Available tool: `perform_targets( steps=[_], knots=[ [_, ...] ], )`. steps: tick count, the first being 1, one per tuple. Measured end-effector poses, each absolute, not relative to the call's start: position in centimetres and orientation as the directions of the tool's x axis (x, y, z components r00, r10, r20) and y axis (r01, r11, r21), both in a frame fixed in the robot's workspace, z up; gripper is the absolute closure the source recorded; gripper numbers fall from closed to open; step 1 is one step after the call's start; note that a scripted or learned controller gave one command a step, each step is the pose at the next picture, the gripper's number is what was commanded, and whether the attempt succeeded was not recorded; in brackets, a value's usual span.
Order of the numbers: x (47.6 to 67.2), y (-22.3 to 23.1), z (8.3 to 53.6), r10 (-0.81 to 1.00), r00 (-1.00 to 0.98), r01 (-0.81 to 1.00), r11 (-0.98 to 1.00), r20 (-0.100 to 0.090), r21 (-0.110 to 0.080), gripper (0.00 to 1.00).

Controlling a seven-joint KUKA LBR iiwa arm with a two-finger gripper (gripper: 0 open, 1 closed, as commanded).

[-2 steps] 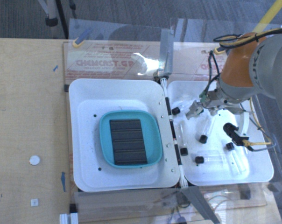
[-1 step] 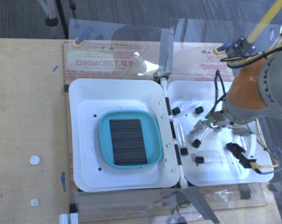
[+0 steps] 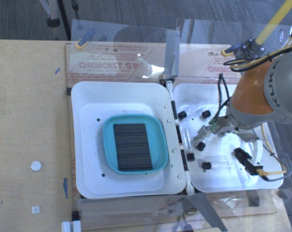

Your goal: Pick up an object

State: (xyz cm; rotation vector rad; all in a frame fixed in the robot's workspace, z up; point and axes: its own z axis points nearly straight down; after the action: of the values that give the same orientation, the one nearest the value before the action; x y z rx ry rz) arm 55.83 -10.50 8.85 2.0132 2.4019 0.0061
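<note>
The left bin [image 3: 88, 100] holds a teal dish [image 3: 158, 144] with a dark grey ribbed block [image 3: 132, 146] lying in it. Several small black caps lie in the right bin [image 3: 204, 182], among them one at the back left [image 3: 182, 114], one beside it [image 3: 205, 114] and one near the front [image 3: 206, 166]. Some seem to sit on clear tubes [image 3: 185, 137] that are hard to make out. My gripper [image 3: 204, 133] hangs low over the middle of the right bin, pointing left, close to a black cap [image 3: 200, 146]. Nothing shows between its tips.
The grey arm with its orange band [image 3: 250, 93] covers the right bin's right side. A clear plastic sheet with red lettering [image 3: 117, 62] stands behind both bins. A grey divider [image 3: 171, 57] rises between them at the back. Bare wood bench [image 3: 30, 120] lies to the left.
</note>
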Motion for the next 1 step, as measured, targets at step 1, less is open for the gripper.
perform_targets(
  steps=[1],
  knots=[
    [55.95,-10.40,9.86,0.985,-0.175,0.985,0.175,-0.002,0.012,1.00]
  ],
)
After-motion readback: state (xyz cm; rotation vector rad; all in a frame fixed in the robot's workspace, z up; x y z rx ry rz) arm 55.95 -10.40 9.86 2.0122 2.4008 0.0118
